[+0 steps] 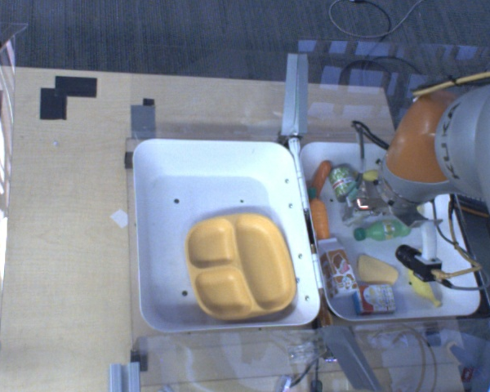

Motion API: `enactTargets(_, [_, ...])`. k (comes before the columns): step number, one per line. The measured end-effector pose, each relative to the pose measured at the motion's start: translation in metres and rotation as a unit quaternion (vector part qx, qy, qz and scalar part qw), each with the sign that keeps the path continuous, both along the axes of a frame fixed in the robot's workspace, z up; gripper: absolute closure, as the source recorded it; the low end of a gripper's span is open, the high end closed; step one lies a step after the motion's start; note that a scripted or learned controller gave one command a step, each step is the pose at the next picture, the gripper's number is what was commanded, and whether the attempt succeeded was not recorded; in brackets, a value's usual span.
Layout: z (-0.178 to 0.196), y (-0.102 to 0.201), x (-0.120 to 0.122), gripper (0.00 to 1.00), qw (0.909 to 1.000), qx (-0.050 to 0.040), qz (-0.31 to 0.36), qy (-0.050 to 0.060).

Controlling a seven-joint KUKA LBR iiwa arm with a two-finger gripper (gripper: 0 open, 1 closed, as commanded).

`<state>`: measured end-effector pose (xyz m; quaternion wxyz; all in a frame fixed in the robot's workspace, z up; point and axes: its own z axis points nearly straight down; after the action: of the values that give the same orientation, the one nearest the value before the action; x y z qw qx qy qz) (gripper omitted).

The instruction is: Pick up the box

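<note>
One box (338,272) sits by the right bin's (465,305) front-left corner, down-left of the gripper (361,202); can't tell its grip state.

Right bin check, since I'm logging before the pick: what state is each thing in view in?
Box: lying flat in the right bin, untouched.
Green bottle: on its side.
Can: tipped over.
Carrot: lying along the bin's left wall.
Yellow tray: right way up in the left bin.
Gripper: low over the right bin.
</note>
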<state>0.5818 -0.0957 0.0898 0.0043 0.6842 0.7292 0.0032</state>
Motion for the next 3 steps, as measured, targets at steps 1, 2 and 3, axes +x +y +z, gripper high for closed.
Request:
enactTargets(1, [0.097, 0.034, -0.015, 0.0, 0.994, -0.0006, 0.11, 0.001])
enactTargets(2, [0.013, 0.005, -0.052, 0.0, 0.9934, -0.0007, 0.114, 0.001])
enactTargets(3, [0.025, 0.005, -0.049, 1.0, 0.9935, -0.0012, 0.114, -0.002])
